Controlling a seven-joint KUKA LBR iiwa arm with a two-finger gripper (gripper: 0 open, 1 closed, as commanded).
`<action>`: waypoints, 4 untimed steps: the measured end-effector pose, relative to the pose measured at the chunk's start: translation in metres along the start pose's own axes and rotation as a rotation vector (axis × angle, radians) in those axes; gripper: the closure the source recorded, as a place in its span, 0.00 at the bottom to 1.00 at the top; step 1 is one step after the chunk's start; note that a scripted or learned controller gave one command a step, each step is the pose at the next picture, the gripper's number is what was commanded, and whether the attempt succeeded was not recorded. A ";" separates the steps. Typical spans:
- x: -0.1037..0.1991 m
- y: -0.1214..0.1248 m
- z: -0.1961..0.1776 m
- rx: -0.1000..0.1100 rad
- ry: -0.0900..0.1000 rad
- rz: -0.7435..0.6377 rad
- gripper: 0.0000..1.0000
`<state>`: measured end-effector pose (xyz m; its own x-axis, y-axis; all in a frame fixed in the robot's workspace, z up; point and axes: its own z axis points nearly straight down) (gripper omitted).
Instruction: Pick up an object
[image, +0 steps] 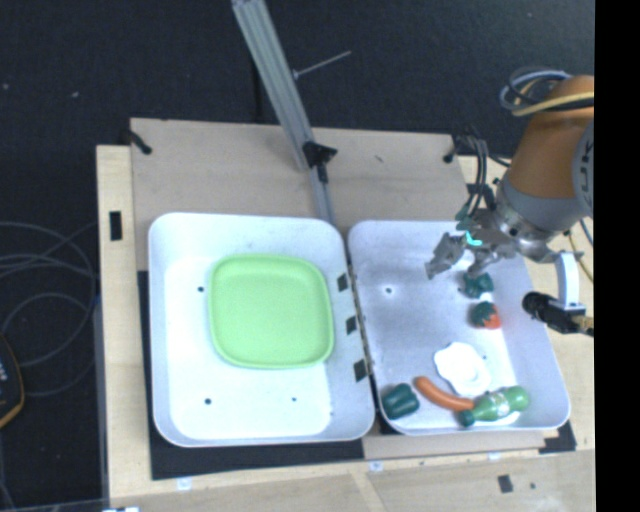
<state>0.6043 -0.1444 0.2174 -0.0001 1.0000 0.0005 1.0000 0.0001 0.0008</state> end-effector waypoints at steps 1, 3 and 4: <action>0.000 0.000 0.000 0.000 0.000 0.000 0.00; 0.004 -0.009 0.111 0.005 0.000 0.001 0.00; 0.003 -0.007 0.098 -0.001 0.000 0.002 1.00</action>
<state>0.5972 -0.1411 0.1194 0.0018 1.0000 0.0004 1.0000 -0.0018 0.0020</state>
